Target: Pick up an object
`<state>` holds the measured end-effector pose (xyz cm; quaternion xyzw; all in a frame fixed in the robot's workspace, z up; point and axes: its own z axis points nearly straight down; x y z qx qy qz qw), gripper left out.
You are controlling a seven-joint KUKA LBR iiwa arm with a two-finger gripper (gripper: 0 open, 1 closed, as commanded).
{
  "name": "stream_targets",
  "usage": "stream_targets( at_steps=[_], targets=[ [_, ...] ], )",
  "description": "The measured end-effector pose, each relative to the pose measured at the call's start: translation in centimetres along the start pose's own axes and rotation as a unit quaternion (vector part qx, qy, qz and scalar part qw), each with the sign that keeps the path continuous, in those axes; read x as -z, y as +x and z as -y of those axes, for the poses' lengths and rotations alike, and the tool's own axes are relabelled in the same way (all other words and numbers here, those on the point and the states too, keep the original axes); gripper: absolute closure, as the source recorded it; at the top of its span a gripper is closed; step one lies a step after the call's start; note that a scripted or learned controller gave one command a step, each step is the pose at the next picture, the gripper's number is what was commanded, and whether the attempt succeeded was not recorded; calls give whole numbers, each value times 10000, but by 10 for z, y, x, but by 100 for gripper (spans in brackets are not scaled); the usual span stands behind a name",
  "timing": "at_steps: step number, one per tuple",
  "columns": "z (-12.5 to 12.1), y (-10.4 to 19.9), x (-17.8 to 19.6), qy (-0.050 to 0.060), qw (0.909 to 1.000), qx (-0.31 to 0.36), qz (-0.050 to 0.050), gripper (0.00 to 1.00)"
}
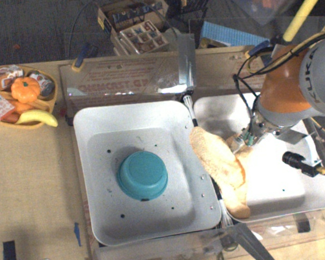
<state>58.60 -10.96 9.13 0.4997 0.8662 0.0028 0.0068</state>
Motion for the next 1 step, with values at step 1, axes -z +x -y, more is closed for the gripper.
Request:
stream_targets(
  at_steps=[1],
  targets=[
    [0,-3,11,-22,10000,-24,17,100]
  ],
)
